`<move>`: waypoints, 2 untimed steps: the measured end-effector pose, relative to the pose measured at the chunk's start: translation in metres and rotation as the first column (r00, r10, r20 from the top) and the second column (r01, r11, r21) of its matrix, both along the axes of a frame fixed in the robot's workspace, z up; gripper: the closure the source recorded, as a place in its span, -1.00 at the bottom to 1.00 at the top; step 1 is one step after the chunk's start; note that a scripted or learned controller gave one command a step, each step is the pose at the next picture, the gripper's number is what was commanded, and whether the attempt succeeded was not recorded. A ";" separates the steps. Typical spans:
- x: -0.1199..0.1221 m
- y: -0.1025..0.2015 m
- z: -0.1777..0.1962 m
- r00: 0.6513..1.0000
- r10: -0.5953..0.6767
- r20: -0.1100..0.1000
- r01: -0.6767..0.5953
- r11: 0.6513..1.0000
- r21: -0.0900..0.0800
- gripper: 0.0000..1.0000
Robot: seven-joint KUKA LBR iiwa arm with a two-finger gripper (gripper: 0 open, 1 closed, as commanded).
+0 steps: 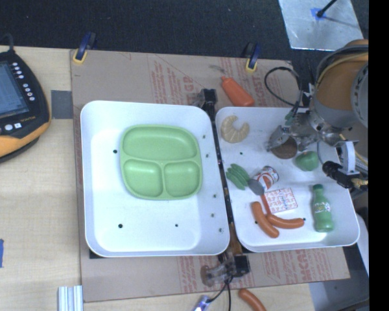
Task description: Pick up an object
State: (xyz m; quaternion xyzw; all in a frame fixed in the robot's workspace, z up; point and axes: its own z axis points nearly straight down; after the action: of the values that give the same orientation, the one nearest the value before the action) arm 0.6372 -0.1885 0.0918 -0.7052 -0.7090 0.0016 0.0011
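Note:
My gripper (289,138) hangs low over the upper right part of the right bin (246,241), directly above a brown round object (284,151) that it partly hides. A green round piece (306,161) lies just to its right. Elsewhere in this bin are a beige bread piece (235,129), a dark green leafy item (237,175), a small can (268,175), a red-and-white box (281,201), two orange sausages (274,222) and a green bottle (321,208).
The left bin (104,225) holds a green divided plate (161,161). An orange carrot (236,92) lies on the cardboard behind the bins, and another sausage (253,298) lies in front. A teach pendant (13,105) sits at the far left.

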 end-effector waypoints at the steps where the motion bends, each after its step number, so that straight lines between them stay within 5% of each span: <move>1: 0.019 0.022 0.000 1.000 0.000 0.002 0.000 1.000 0.000 -1.00; 2: 0.021 0.020 0.014 1.000 0.003 0.007 -0.003 1.000 -0.003 1.00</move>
State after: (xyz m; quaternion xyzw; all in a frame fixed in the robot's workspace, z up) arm 0.6584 -0.1685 0.1059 -0.7043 -0.7099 0.0002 -0.0026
